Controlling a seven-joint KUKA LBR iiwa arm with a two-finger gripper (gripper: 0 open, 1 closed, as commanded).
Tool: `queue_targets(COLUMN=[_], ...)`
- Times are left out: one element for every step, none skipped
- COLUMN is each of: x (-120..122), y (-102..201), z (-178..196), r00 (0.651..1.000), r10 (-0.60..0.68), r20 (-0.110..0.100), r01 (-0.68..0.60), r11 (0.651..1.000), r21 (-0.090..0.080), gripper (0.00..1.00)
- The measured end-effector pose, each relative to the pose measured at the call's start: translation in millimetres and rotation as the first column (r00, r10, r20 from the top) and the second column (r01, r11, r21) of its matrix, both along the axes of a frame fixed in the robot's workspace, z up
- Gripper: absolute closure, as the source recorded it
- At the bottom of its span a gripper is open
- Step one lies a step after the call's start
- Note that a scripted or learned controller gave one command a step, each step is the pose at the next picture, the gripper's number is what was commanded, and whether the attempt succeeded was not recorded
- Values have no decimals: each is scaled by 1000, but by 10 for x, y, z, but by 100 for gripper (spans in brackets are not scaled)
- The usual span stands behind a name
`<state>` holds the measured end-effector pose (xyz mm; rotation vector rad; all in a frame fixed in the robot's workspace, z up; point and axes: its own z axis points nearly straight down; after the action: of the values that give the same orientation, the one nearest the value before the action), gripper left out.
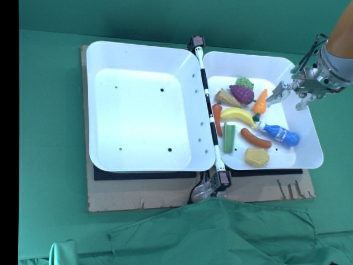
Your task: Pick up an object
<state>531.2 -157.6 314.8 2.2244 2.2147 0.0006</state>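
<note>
Two shallow white bins sit side by side on the tabletop (55, 120), and everything you could pick lies in the right bin (311, 159); the left bin (91, 93) holds none of the toys. The end effector (288, 95) hangs over the right bin's far right part, its two fingers spread apart with nothing between them. Nearest to it is the orange carrot (260, 101), just to its left, with its long axis running from far to near at a slight slant. Nearer you than the end effector lies the blue bottle (280, 134), its long axis running left to right with the white cap end on the left. Further left are the purple grapes (241, 94), the yellow banana (237, 115) and a green stick (229, 137) lying far to near. You would judge the carrot the shortest reach: a small move left and down. The bottle carries a light patch, but no writing can be read at this size.
</note>
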Motion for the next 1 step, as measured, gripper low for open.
queue_targets(x=[0], y=[0], z=[0], r00=[1000], r10=[0], r20=[0], r01=[0], r11=[1000], r21=[0], gripper=[0])
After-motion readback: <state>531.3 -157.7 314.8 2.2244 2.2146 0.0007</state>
